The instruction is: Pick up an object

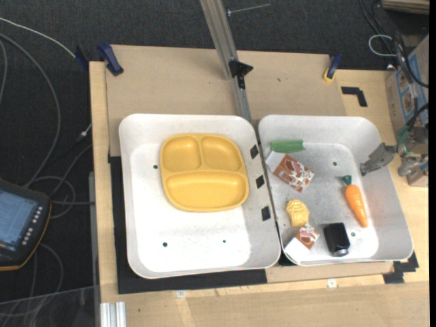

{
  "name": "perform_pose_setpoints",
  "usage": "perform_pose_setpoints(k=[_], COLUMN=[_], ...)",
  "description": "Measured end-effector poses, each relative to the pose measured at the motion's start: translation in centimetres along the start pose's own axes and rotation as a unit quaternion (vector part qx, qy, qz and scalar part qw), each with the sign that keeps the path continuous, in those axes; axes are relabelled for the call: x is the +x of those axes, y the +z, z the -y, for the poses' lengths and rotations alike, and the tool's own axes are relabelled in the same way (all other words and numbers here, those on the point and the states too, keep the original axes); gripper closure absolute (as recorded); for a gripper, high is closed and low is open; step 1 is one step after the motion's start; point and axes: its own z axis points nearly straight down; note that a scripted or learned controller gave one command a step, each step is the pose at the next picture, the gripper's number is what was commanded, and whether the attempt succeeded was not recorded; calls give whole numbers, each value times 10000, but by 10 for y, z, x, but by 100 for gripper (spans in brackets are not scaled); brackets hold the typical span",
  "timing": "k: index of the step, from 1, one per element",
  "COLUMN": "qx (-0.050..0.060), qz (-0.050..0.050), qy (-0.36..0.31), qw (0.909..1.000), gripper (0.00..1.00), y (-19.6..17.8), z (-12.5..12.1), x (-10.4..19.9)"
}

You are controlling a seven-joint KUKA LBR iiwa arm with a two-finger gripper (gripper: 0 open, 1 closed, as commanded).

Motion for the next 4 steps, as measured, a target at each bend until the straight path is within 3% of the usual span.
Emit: perform_pose_setpoints(k=[1, 3, 4], qx=[-3, 29, -27], qz=[0, -11, 9], qy=[3, 5, 6], qw=[10000, 10000, 10000], gripper=[0, 0, 0], y=[0, 105, 162], z=[0, -10, -10], x=[0, 9, 9])
